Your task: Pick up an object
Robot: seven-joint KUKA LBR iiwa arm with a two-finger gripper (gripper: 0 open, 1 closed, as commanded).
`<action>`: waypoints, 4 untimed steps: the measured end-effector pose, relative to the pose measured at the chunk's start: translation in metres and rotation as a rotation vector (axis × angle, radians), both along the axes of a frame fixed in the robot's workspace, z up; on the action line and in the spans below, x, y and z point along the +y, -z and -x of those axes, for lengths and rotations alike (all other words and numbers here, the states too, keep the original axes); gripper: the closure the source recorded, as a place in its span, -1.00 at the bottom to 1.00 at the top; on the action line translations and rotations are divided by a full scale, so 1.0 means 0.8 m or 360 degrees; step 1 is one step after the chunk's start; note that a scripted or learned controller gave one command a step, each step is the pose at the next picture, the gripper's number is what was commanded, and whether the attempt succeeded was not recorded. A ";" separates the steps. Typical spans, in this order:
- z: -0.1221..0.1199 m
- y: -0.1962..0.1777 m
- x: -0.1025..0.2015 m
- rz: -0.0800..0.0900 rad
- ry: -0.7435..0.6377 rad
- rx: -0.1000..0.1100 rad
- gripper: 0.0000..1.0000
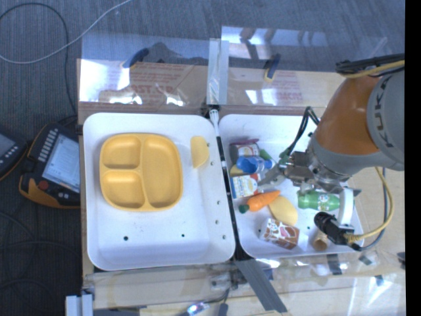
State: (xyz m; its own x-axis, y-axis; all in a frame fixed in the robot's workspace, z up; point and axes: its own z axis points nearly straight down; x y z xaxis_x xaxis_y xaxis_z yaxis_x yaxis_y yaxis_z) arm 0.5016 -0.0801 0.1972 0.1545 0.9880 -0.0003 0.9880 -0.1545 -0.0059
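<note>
Several small items crowd the right bin [245,245]; the gripper [304,174] hovers above them, approach step, jaw state indiscernible; a carrot [264,201] lies just beside it, needing descent

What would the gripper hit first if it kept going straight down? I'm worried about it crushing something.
Probably the green bottle, which lies right under the wrist in the right bin; the yellow fruit and carrot lie just beside it. The arm hides the gripper, so depth is uncertain.

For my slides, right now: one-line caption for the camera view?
KUKA arm reaching over right bin of toy groceries; yellow divided plate in left bin.
</note>
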 end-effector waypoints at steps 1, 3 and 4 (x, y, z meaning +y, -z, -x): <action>0.024 0.109 -0.018 -0.0002 -0.0063 0.0000 -1.00; -0.032 0.119 -0.023 0.0009 -0.0004 -0.0035 1.00; -0.038 -0.051 0.016 -0.0001 -0.0594 -0.0008 1.00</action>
